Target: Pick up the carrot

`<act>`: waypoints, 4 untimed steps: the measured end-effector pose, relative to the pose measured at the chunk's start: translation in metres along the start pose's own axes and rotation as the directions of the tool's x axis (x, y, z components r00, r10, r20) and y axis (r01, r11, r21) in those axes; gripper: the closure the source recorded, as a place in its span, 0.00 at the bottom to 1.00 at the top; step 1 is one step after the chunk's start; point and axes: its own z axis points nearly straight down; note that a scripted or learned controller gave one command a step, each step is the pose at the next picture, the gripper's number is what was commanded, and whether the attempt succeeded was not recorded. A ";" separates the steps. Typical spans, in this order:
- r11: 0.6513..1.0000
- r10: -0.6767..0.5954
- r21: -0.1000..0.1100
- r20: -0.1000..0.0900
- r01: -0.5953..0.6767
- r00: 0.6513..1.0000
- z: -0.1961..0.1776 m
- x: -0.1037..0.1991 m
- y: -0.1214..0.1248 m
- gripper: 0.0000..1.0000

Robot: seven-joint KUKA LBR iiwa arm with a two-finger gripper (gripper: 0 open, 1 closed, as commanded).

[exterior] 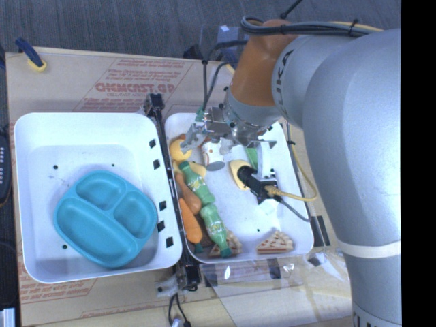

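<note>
Camera view looks down on two white bins side by side. Left bin (27,182) has a blue tray (103,216) with three parts in it. Right bin (300,210) is full of toy food. The carrot (190,218) is orange and lies along the left wall of that bin, just beside a green bottle (212,223). A waffle slice (276,242) sits near the front corner. The big grey arm (340,128) reaches in, and its claw (212,142) hangs over the back of the right bin, near a yellow banana (178,148). I cannot tell how the claw is set or if it has anything. The carrot is apart from it.
</note>
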 end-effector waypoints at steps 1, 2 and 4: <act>0.978 0.210 0.000 0.002 -0.210 0.978 -0.001 0.012 0.053 0.00; 0.956 0.294 -0.002 -0.003 -0.294 0.956 -0.060 0.027 0.040 0.00; 0.490 0.871 0.006 0.009 -0.872 0.490 0.002 0.121 0.039 0.00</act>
